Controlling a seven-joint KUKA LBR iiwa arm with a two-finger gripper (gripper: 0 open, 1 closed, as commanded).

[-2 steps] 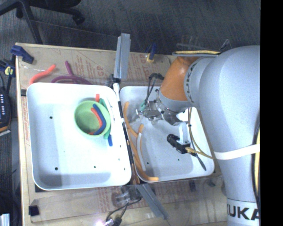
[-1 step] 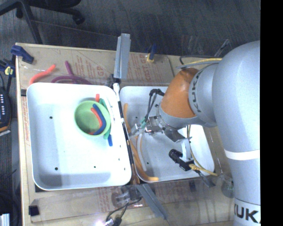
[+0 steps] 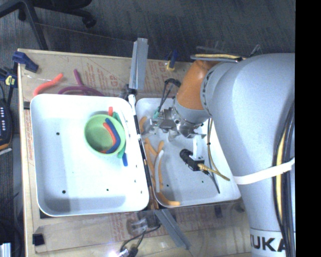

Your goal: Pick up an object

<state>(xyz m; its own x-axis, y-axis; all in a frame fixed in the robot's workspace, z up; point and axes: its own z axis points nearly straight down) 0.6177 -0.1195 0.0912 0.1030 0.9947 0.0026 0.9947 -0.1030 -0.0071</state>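
Two bins on the bench (image 3: 90,75); gripper (image 3: 163,122) sits low in the right bin (image 3: 225,193), can't tell its fingers' state, green bowl (image 3: 98,133) left of it

Dark grey carpet (image 3: 125,20) lies beyond the plywood bench (image 3: 100,68); an office chair's wheeled base (image 3: 60,12) stands at the far left.

A robotics lab: KUKA arm (image 3: 251,125), plywood bench (image 3: 90,70), clamps, cables.
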